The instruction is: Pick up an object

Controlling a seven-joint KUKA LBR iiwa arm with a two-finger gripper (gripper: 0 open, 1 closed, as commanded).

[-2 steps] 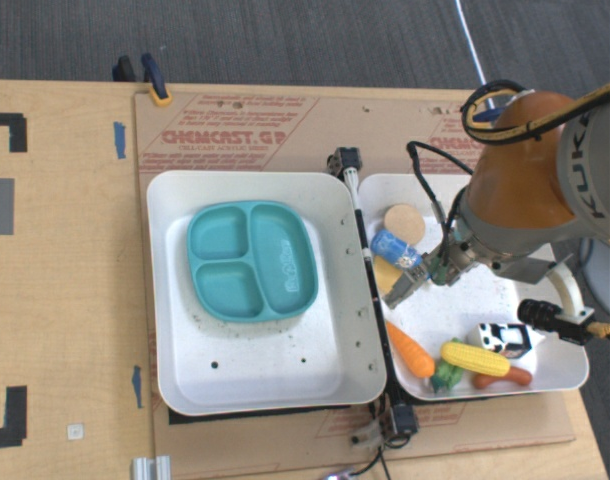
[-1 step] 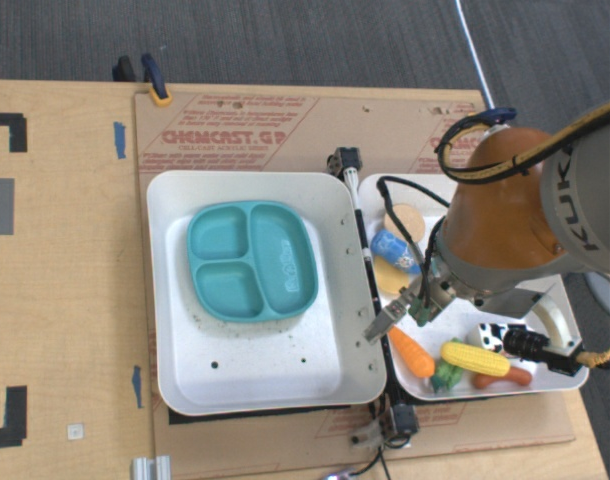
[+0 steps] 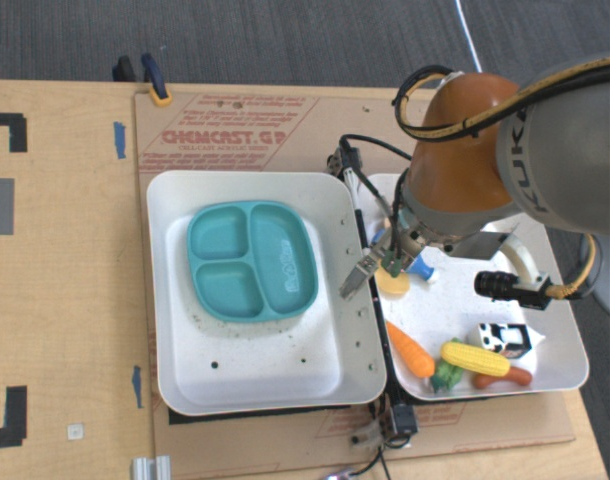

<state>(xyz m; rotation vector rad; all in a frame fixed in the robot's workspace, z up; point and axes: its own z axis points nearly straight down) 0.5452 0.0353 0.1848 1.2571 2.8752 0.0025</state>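
We are hovering our gripper (image 3: 375,266) over the seam between the bins, and we cannot tell its state. A yellow round piece (image 3: 393,284) is lying just beneath it in the right bin (image 3: 565,363), near the carrot (image 3: 410,349) and corn (image 3: 475,358).

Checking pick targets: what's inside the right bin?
In the right bin: a toy carrot, a corn cob, a black-and-white piece, a yellow round piece at the gripper. The arm covers the bin's far part.
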